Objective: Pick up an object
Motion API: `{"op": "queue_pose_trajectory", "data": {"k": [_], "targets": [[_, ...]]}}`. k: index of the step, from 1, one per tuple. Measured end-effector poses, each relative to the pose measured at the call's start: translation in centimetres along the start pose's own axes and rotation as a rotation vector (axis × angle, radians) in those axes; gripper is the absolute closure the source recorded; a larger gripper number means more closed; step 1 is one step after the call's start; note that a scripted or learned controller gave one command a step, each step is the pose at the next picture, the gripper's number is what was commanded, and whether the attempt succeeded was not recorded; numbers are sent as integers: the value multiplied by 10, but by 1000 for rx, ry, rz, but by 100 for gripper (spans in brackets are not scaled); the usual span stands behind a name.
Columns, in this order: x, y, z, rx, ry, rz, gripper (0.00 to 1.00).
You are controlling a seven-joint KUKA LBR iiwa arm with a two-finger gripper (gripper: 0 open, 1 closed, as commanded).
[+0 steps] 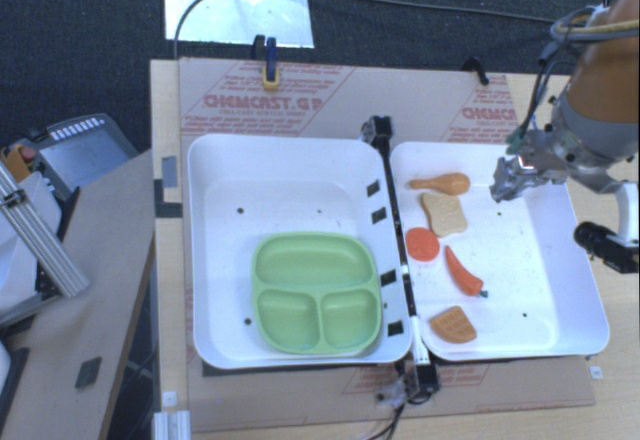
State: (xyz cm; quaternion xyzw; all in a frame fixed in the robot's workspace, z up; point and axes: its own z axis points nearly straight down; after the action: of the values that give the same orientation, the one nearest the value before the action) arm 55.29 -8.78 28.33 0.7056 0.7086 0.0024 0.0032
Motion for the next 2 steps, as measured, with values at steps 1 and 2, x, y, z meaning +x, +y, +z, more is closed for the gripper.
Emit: {"op": "queue_pose_trajectory", "data": {"k": [1, 2], "targets": [[58, -3, 8, 7, 3, -6, 100], [104, -20, 32, 8, 3, -5, 100]]}}
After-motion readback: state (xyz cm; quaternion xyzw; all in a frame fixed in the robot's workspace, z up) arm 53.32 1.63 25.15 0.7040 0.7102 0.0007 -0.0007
